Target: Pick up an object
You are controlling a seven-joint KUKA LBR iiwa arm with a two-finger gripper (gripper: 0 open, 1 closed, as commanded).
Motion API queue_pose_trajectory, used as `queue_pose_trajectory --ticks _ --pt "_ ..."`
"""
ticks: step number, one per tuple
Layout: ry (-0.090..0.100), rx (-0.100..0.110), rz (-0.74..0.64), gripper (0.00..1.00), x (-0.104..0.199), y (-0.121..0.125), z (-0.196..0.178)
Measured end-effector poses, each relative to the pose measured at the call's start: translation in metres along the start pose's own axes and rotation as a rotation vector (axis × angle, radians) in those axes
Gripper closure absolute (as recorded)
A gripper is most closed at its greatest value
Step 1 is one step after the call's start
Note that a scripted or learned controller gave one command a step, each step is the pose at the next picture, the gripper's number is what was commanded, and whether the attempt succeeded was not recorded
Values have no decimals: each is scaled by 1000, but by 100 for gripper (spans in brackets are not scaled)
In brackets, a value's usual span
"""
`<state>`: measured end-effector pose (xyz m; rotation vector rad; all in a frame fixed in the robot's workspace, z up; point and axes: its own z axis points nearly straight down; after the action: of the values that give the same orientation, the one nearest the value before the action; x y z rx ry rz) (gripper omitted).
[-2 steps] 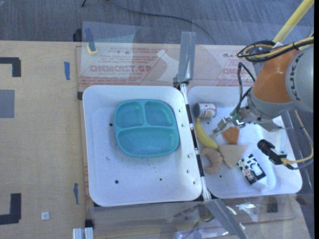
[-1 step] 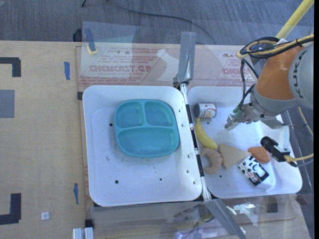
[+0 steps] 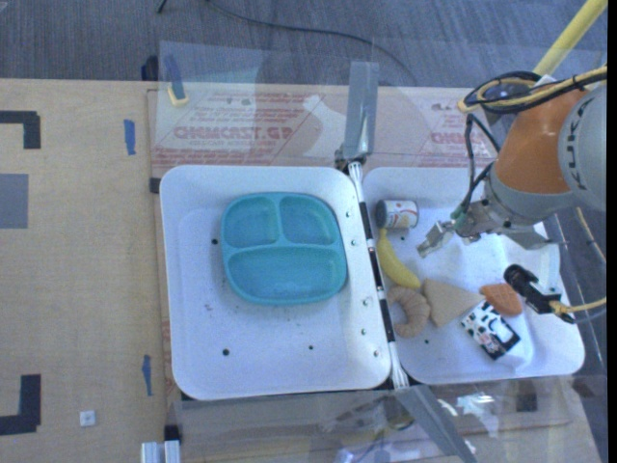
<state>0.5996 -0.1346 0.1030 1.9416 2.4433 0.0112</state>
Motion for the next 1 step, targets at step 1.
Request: queue_pose_trajectory --ticks 1 --pt "4 10 185 0 -7 -123 11"
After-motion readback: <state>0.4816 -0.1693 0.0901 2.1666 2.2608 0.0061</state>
